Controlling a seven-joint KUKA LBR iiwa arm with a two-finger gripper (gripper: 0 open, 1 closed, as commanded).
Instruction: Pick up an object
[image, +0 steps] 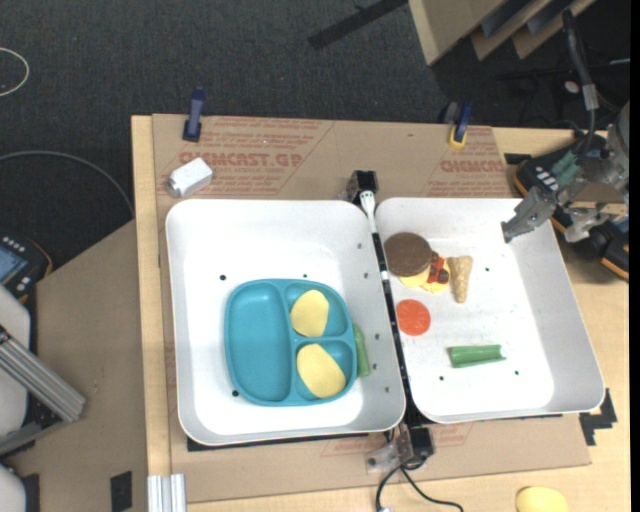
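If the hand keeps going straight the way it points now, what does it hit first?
The hand points down-left over the right bin. It would probably meet the bin's white floor first, short of the tan food piece; depth is hard to judge.

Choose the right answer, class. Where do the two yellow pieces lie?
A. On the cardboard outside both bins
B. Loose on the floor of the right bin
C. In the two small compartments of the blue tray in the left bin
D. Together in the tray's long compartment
C: one yellow piece lies in the upper small compartment of the blue tray, the other yellow piece in the lower one, inside the left bin.
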